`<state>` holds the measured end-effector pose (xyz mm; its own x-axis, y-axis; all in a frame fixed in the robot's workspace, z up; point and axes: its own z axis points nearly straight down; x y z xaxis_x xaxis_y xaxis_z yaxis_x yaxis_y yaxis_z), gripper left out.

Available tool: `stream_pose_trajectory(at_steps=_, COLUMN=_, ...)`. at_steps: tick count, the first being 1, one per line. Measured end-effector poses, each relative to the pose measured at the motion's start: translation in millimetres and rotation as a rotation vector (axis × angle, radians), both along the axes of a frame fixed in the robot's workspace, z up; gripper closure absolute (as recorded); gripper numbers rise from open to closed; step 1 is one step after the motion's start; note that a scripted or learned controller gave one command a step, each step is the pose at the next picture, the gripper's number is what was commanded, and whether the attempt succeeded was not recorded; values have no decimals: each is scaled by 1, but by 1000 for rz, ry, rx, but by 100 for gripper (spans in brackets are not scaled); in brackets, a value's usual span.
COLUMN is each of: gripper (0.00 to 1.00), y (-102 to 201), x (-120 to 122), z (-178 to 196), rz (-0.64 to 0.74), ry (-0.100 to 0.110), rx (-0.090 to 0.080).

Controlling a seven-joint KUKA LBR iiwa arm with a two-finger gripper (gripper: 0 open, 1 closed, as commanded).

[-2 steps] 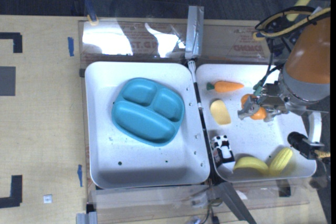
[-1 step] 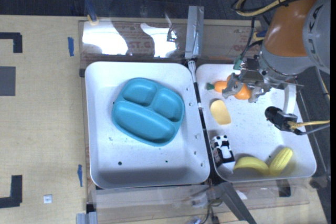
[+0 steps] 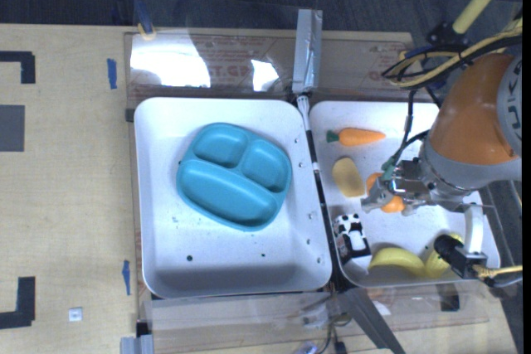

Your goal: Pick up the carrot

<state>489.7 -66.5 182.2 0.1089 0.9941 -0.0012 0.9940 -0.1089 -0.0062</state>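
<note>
The carrot (image 3: 358,138), orange with a green tip at its left end, lies flat on the floor of the right bin (image 3: 419,113) near the far wall. My gripper (image 3: 392,193) hangs lower in the same bin, to the carrot's near right and apart from it. Small orange patches show at the gripper's left and underside; I cannot tell what they belong to. The arm's orange band (image 3: 471,124) and grey wrist cover the right part of the bin.
A pale yellow lump (image 3: 348,177) lies just left of the gripper. A black-and-white toy (image 3: 352,233) and a yellow banana (image 3: 400,261) lie near the front wall. The left bin (image 3: 158,178) holds a blue divided plate (image 3: 234,175). Cables trail at the upper right.
</note>
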Motion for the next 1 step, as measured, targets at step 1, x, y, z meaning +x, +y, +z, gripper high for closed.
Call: stream_pose_trajectory(at_steps=1, gripper=100, y=66, x=97, z=14, rz=36, ry=-6, rx=2)
